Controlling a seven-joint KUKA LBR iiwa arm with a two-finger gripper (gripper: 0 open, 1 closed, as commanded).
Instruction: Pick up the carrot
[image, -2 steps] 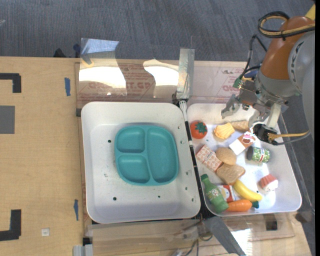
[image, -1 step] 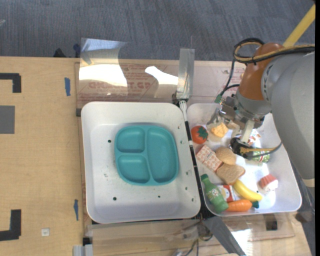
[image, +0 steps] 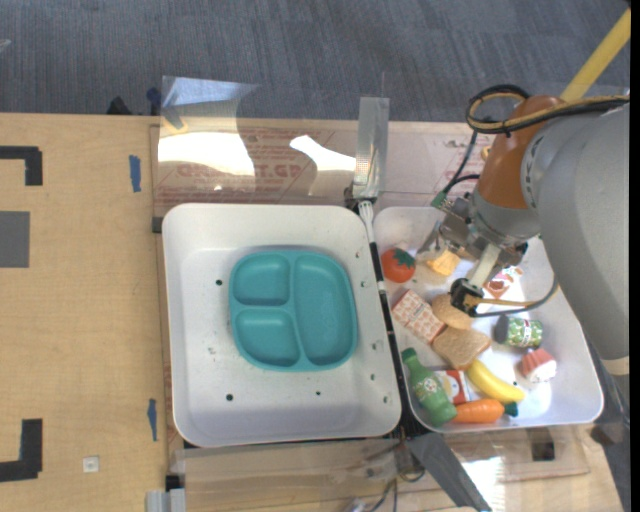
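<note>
Orange carrot (image: 478, 410): lies flat in the right bin (image: 575, 405), against its wall nearest the camera. It is well apart from the gripper (image: 447, 240), just beside a green bottle (image: 430, 386) and a banana (image: 496, 381).
Gripper position: low over the bin's far end, just beside a yellow wedge (image: 443, 264) and near a tomato (image: 400, 266).
Grip state: cannot tell whether released or clenched; nothing seen held.
Done so far: nothing, by my reading; the carrot is not yet lifted.
Left to do: cross over the bread slice (image: 461, 346) to the carrot, descend, close on it, lift.
Likely snag: close neighbours could get caught in the grasp.
</note>
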